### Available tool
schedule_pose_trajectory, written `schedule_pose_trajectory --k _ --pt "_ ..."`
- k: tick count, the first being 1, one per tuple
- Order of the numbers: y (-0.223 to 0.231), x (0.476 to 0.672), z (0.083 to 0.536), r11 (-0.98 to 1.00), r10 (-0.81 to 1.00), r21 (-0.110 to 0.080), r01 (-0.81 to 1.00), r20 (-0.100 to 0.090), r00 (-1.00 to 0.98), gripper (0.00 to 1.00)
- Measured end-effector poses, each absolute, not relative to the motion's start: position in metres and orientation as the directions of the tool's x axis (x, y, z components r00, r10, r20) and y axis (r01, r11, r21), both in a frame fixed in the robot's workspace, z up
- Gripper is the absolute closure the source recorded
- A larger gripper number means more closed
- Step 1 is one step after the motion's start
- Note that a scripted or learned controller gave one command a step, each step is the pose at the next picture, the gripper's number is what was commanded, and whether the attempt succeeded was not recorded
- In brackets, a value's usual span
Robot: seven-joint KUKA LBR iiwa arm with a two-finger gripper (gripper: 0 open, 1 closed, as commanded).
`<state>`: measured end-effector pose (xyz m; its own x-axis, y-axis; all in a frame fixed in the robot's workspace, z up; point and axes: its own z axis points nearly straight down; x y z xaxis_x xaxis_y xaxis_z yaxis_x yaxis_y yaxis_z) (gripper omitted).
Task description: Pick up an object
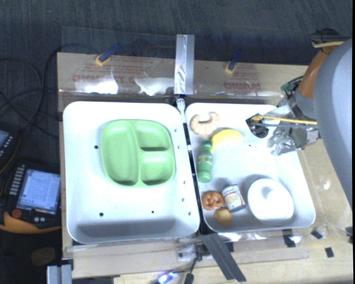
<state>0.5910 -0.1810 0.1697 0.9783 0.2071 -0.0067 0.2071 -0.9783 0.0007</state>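
My gripper (282, 142) hangs over the right side of the right bin (306, 179), with nothing seen held in it. To its left lie a yellow lemon-like fruit (226, 137), a tan mushroom-shaped piece (204, 122) and a green bottle (205, 161) along the bin's left wall. Toward the front sit a white bowl (270, 199), a small can with a red label (233, 197), a brown pretzel (212, 200) and a small brown lump (223, 216). The gripper is apart from all of them, above bare bin floor.
The left bin (83, 209) holds a green divided plate (137, 151). A metal post (184, 64) stands behind the divide between the bins. The grey arm fills the right edge. Handheld devices lie on the floor at the left.
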Motion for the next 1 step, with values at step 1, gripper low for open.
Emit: schedule_pose_trajectory --k 1 --pt "-0.1816 0.591 0.1703 -0.978 0.207 0.003 0.207 -0.006 0.978 0.0"
